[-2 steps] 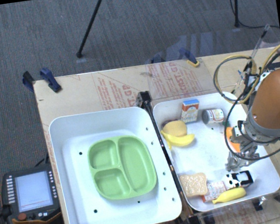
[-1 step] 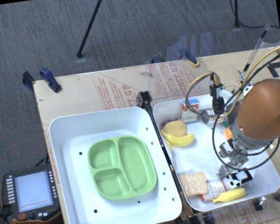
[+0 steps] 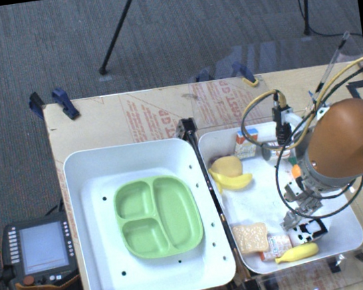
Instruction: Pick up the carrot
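— What sits furthest left?

— A handheld control screen [image 3: 39, 253] lies on the floor beside the bench. Next comes the left bin [image 3: 87, 189], which holds a green divided plate [image 3: 158, 216] lying flat near its middle.

— And the right bin?

— The right bin [image 3: 347, 234] is crowded. Along its left side a tan round piece [image 3: 227, 165] touches a yellow banana [image 3: 236, 182]; a small carton [image 3: 246, 145] stands just behind them. Nearer the front edge lies a slice of bread [image 3: 250, 237], with a small packet [image 3: 275, 244] just beside it and a second yellow banana [image 3: 296, 253] in front.

— Where is the carrot?

— Only a small orange bit [image 3: 296, 172] shows, towards the right of that bin and right against the arm's wrist. It may be the carrot, but most of it is hidden.

— And the gripper?

— The gripper [image 3: 301, 214] hangs low over the right bin under the arm's orange band [image 3: 344, 137], between the orange bit and the front banana, amid looping cables. Whether it is open or closed cannot be told from this angle, and nothing is seen held in it.
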Robot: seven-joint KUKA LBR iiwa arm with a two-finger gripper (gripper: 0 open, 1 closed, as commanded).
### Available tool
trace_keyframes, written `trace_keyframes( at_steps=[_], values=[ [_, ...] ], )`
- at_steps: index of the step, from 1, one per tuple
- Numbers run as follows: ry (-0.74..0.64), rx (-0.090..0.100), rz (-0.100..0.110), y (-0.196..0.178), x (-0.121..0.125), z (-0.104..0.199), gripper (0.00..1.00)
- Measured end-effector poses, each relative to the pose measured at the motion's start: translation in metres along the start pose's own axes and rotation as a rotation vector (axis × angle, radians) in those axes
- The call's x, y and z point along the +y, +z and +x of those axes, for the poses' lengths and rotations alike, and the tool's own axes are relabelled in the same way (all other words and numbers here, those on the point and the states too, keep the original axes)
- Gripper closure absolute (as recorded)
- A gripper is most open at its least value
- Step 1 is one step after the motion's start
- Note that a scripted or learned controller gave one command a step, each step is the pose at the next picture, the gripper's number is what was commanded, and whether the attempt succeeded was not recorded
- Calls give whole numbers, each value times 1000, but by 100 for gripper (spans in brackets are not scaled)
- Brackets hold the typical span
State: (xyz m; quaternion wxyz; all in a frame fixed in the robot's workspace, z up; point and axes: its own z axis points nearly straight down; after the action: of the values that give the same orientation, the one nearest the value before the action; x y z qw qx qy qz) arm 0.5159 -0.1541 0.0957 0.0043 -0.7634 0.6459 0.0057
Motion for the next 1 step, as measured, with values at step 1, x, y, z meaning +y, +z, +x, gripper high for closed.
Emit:
trace_keyframes(
  at_steps=[1],
  values=[
    [6, -7, 0, -9, -1, -3, 100]
  ],
)
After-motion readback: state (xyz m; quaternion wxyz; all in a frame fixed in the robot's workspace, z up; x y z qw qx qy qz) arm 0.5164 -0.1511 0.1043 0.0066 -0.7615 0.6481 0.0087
